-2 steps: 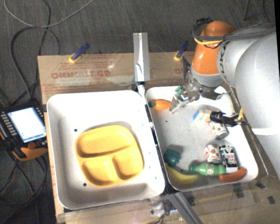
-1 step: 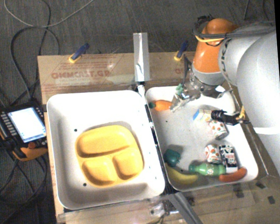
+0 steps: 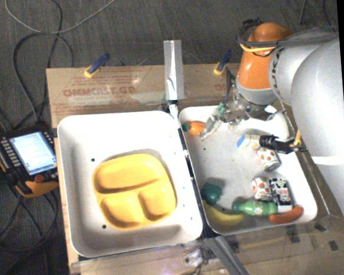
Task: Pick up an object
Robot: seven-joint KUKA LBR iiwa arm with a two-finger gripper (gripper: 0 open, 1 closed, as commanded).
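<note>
From my remote seat I see two shallow white bins side by side on a bench. The left bin (image 3: 68, 172) holds a yellow divided tray (image 3: 134, 189). The right bin (image 3: 221, 160) holds the loose objects: a small orange piece (image 3: 195, 127) at its far left corner, a patterned cup (image 3: 268, 158) near the right wall, and along the near edge a teal item (image 3: 212, 191), a yellow banana (image 3: 224, 216), a green bottle (image 3: 253, 208), a small dotted cup (image 3: 260, 187), a dark can (image 3: 280, 192) and a red piece (image 3: 286, 215). The grey arm's gripper (image 3: 213, 123) hangs over the far part of the right bin, just beside the orange piece; its two fingers look spread apart, with nothing between them
</note>
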